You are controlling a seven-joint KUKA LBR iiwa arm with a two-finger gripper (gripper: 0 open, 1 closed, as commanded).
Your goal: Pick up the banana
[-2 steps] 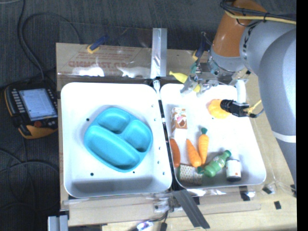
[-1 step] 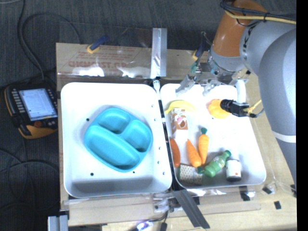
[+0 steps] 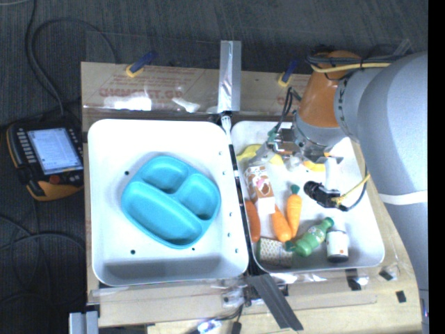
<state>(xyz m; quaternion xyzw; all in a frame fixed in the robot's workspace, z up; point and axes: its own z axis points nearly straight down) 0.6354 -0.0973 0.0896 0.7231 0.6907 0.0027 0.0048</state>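
The yellow banana (image 3: pixel 249 152) lies at the far end of the right bin (image 3: pixel 368 236), close to the divider. My gripper (image 3: pixel 286 147) is down low at that end of the bin, just to the right of the banana's visible end. It covers part of the banana. More yellow shows under and to the right of the gripper. The grey arm with its orange band reaches in from the right and hides the bin's far right corner.
Three orange carrots (image 3: pixel 293 211), a small printed carton (image 3: pixel 259 182), a green bottle (image 3: pixel 312 236) and a white jar (image 3: pixel 337 245) fill the right bin's middle and near end. A blue divided tray (image 3: pixel 172 199) sits in the left bin (image 3: pixel 111 145).
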